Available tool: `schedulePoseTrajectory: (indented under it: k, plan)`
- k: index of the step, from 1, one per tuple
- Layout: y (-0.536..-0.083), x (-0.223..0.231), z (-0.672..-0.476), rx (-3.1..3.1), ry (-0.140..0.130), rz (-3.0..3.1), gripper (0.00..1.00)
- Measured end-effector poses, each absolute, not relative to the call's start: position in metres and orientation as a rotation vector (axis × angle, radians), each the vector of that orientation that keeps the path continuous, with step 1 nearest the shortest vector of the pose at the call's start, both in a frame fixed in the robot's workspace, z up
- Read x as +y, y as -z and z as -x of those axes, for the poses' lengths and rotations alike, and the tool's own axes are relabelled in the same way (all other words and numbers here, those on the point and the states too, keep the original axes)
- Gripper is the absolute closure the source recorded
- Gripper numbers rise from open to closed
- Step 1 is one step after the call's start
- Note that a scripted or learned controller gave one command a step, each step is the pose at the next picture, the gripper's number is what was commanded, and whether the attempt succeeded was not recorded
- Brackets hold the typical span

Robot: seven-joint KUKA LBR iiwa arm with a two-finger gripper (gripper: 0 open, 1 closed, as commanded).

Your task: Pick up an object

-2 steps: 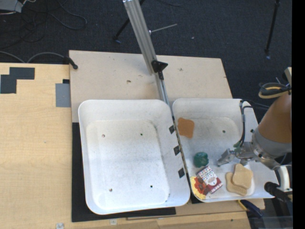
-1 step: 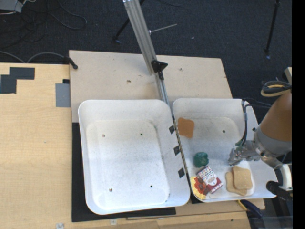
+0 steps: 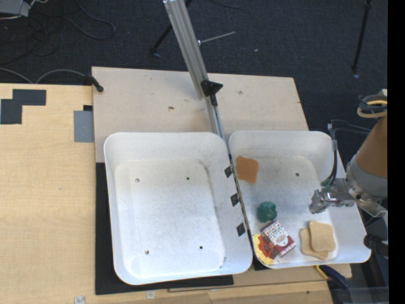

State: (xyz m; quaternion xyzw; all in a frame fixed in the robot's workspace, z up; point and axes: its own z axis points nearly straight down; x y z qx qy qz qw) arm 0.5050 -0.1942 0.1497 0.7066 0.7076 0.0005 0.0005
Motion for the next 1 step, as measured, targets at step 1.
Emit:
schedulePoseTrajectory:
  k: [1]
  plan:
    - [-0.1931, -0.2001, -0.5064, 2.221, -0.001, -2.219, 1.0]
